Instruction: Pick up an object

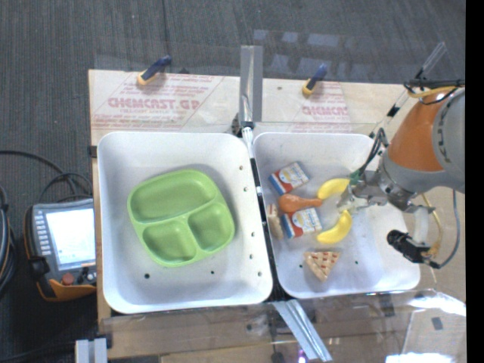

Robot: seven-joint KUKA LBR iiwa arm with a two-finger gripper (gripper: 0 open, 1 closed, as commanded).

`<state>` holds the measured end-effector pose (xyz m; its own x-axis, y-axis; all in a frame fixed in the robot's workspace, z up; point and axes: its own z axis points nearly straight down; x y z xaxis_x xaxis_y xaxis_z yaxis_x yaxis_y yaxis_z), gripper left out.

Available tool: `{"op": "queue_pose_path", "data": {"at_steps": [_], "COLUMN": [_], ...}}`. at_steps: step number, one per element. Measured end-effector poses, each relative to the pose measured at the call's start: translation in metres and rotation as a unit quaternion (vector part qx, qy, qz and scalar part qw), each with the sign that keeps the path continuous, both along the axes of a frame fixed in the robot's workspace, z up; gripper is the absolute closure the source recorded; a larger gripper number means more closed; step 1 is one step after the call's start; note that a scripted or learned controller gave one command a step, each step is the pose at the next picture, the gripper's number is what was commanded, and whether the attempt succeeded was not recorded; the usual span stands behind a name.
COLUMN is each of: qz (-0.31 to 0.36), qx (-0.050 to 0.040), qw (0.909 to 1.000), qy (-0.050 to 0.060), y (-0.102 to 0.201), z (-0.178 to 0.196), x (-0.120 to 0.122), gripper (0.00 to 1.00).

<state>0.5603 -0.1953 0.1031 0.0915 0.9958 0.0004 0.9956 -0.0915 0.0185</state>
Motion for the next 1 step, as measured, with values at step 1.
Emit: {"op": "queue_pose_path", "data": {"at_steps": [1], "qz": [0.025], "qx": [0.0007], "qw": [0.9996], "qy": [0.01], "y": [0.0469], "z": [0.0747], "x": [-0.0054], "gripper": [1.0]}}
